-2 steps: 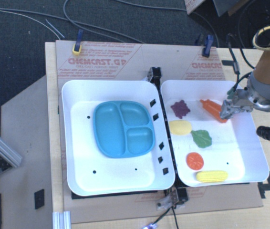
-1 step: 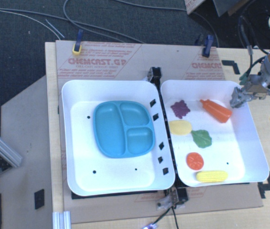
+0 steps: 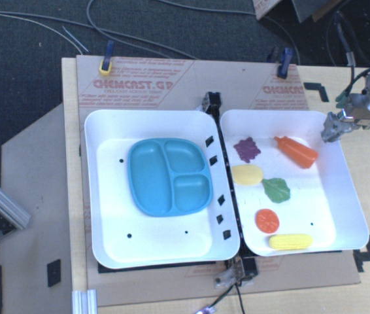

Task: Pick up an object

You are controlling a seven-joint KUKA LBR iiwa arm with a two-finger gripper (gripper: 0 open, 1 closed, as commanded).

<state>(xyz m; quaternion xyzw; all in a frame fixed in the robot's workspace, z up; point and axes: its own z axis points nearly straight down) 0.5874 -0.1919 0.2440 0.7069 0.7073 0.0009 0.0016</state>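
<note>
Hovering at the right bin's [image 3: 352, 195] far right rim, the gripper [image 3: 332, 128] holds nothing visible — finger state: cannot tell. Carrot [image 3: 296, 150] lies just left of it — far side.

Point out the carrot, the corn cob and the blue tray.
carrot [image 3: 297, 151], camera view, middle of its orange body
corn cob [image 3: 290, 242], camera view, middle of the yellow cob
blue tray [image 3: 147, 175], camera view, floor of its large left compartment
</note>
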